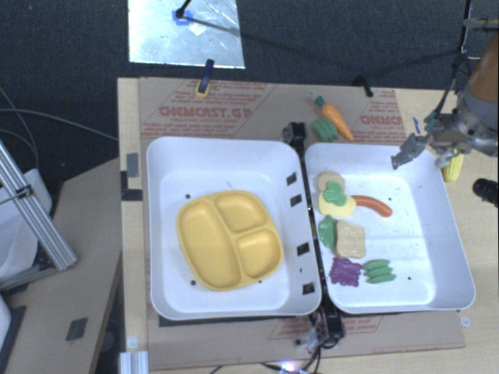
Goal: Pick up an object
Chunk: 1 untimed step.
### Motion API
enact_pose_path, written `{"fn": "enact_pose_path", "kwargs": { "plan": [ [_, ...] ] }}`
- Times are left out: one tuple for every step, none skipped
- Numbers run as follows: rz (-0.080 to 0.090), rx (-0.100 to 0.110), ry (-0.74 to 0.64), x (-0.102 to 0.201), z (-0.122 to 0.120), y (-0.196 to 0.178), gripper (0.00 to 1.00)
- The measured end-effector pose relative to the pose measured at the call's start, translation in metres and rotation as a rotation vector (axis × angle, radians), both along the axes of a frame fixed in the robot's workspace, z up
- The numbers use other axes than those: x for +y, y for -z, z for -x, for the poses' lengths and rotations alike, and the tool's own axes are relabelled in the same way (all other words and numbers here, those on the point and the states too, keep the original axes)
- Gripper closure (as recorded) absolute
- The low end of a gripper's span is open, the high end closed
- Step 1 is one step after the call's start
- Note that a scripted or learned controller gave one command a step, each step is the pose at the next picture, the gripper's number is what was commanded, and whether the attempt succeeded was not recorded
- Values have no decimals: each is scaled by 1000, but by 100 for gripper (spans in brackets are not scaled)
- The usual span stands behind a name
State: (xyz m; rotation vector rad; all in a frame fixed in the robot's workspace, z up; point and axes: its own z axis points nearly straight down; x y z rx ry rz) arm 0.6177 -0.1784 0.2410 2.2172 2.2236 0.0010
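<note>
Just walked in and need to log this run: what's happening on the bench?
The arm's end effector hangs above the right bin's far right corner, holding nothing. Toy foods lie along that bin's left side, including a sausage and bread slice. A yellow divided tray sits in the left bin.

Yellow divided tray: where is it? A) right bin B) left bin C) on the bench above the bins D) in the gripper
B: the yellow divided tray lies flat inside the left bin, while the toy foods sit in the right bin and the gripper hangs at that bin's upper right edge.
</note>
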Motion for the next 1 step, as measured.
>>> {"fn": "enact_pose_path", "kwargs": {
  "plan": [
    [-3, 10, 7, -29, 59, 164, 0]
  ]
}}
